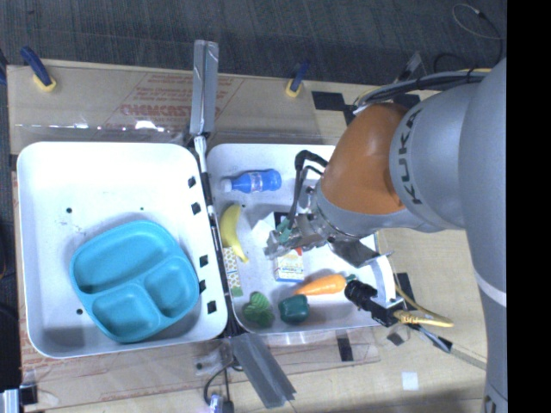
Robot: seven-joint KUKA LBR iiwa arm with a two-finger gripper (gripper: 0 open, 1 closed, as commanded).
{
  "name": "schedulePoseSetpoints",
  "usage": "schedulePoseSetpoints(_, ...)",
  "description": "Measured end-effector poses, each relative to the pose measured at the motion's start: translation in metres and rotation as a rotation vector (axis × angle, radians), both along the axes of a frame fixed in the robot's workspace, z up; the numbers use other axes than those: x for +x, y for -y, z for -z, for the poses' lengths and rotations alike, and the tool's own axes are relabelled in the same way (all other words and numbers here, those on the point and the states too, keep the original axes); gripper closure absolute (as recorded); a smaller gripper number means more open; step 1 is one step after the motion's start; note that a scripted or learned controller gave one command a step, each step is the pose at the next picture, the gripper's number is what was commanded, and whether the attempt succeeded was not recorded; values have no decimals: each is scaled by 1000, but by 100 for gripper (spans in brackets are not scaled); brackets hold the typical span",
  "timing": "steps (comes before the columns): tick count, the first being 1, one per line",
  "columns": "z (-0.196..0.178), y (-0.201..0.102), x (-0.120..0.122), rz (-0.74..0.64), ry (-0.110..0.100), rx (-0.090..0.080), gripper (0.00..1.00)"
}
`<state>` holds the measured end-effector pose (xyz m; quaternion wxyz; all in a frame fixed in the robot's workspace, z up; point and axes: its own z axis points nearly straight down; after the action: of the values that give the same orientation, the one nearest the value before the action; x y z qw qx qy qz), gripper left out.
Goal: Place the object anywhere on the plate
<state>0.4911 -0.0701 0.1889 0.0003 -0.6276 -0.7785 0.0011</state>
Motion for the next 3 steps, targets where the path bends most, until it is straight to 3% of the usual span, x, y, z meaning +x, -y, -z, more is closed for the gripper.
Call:
schedulePoseSetpoints(1, -94, 23, 5, 195, -4, 0, 100)
schedulePoseSetpoints(2, -73, -5, -14, 228, -6, 0, 100)
schedulePoseSetpoints(3, -242, 7, 22, 362, -3, -2, 100)
